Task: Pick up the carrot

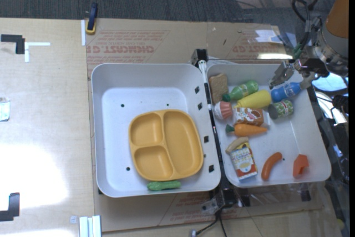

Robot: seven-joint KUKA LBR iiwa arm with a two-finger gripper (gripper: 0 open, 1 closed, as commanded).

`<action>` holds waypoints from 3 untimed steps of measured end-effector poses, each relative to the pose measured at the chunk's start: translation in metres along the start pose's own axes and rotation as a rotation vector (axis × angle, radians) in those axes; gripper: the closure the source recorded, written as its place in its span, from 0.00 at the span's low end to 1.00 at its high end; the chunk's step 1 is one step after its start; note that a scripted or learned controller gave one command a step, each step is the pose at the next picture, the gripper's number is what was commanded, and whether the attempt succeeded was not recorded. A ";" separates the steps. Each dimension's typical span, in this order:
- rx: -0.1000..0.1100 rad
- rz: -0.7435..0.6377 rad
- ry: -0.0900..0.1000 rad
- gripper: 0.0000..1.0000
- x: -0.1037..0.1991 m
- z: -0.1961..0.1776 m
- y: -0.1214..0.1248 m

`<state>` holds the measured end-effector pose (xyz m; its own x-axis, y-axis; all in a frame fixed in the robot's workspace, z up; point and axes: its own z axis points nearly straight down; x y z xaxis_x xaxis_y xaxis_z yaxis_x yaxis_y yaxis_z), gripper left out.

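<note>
Carrot (250, 130) well below-left of gripper (283, 74)

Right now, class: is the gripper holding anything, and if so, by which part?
Nothing is held. The gripper hangs above the right bin's far end with no object between its fingers. The carrot lies in the bin, apart from it.

A glossy orange plastic carrot (250, 130) is lying in the smooth white plastic right bin (316, 136). Left of centre, a matt yellow plastic divided plate (165, 144) is sitting in the left bin (105, 119). Brown cardboard (144, 44) is covering the pale wood-look counter (39, 119).
</note>
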<state>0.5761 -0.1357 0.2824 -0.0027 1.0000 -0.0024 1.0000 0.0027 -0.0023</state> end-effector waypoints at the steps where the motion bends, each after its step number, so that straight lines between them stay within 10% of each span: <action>1: 0.001 -0.115 0.002 0.00 -0.006 0.120 -0.014; 3: -0.024 0.072 -0.007 0.00 0.032 0.181 -0.028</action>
<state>0.5478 -0.1040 0.1011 0.0689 0.9976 -0.0087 0.9974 -0.0687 0.0224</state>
